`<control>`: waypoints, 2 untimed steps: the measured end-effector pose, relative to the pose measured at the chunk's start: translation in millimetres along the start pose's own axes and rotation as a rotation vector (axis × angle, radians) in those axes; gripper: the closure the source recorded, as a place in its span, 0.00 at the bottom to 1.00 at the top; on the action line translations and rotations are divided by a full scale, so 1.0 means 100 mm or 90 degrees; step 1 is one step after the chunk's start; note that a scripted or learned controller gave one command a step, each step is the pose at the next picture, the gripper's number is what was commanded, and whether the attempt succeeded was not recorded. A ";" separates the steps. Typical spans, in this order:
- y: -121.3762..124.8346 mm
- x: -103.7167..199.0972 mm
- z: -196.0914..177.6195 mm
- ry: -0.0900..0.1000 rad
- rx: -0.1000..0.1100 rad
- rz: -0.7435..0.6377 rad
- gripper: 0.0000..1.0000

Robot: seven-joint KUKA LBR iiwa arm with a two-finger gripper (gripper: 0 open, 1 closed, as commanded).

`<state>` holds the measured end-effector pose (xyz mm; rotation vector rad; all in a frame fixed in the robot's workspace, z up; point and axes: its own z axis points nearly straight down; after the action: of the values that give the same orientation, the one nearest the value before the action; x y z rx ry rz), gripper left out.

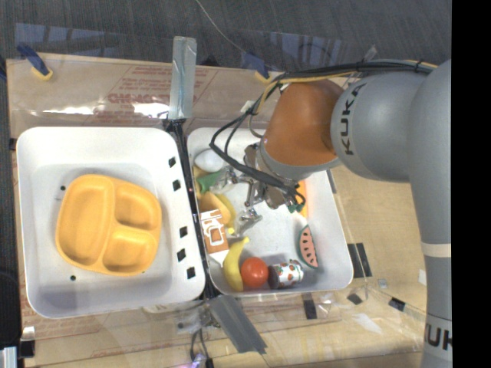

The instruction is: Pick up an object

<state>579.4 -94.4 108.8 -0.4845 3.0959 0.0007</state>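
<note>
My gripper (258,203) hangs low over the middle of the right bin (334,222), its fingers open with nothing between them. The bin's objects lie around it. To its left are a white round piece (207,159), a green item (215,181) and a yellow piece (219,205). An orange and white packet (213,233) lies below those. Along the near wall lie a banana (234,259), a red tomato (254,271) and a small red and white can (288,274). A watermelon slice (308,246) lies to the right. The wrist hides the bin's far part.
The left bin (31,159) holds a yellow divided plate (109,225). The arm's orange band (303,125) and grey links (399,121) cover the right bin's far right corner. Black cables (230,133) loop beside the wrist. A bare patch of bin floor (272,236) lies below the gripper.
</note>
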 end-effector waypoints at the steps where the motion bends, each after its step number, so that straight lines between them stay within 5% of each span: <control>1: 0.01 0.24 0.14 0.001 0.007 0.274 0.00; 2: 0.02 0.23 0.14 0.001 0.008 0.273 0.00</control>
<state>556.7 -100.1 94.7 0.1855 3.1287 -0.0155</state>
